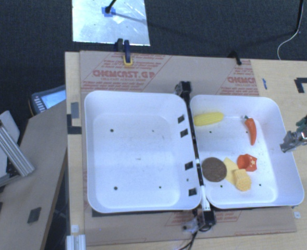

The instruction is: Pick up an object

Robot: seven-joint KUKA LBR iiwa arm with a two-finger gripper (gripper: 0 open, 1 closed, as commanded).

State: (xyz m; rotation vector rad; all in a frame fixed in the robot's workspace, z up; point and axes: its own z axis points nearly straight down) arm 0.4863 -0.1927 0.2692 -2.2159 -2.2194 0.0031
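1. Two shallow white bins side by side on the bench: left bin (98, 155), right bin (286, 155).
2. Printed in red on the protective sheet (158, 69) under the bins: "CHEMCAST GP", readable behind the left bin's far edge; same print partly readable near the right bin's far right corner, too cut off to read whole.
3. In the right bin: yellow corn cob (208, 119) near the far left corner; orange-red chili pepper (252, 130) toward the far right side; brown round disc (214, 169) by the near left edge, touching a pale yellow piece (230, 165); yellow ridged block (242, 180) just beside it; red pepper piece (247, 162) behind that block.
4. Gripper (291, 142) at the right bin's right edge, above the rim, well apart from the chili pepper; nothing seen in it; spread of the jaws cannot be told.
5. Yellow clamp (127, 56) at the sheet's far edge.
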